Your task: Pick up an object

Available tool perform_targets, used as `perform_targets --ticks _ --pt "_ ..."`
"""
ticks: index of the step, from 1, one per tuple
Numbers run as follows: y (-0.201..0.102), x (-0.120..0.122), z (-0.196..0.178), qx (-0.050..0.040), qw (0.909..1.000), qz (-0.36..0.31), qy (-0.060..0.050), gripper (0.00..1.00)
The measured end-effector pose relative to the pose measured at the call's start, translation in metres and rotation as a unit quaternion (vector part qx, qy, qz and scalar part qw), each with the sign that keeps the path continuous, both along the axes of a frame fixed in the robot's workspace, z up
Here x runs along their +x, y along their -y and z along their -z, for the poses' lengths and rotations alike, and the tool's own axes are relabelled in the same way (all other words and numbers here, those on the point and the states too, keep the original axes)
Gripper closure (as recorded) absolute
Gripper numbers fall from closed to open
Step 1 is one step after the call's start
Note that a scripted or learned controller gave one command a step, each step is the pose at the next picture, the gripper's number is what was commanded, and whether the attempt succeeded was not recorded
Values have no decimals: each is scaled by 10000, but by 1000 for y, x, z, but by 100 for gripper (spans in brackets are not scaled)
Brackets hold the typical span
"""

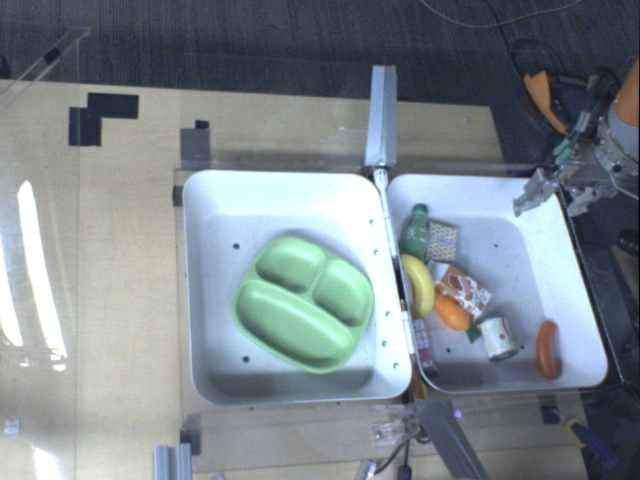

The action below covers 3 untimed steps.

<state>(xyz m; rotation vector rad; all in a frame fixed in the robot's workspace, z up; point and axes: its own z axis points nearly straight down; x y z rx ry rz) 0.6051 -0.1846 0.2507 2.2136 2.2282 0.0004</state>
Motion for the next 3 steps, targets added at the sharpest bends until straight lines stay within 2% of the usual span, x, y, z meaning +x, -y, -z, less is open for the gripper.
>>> perform_targets --ticks 1,2,3 --pt "5 -59 -6 -4 9999 -110 5 0" --pt "-47 -91 113 5 9981 -619 -7 0" --pt "-60 -82 132 -34 9925 -1223 76 0"
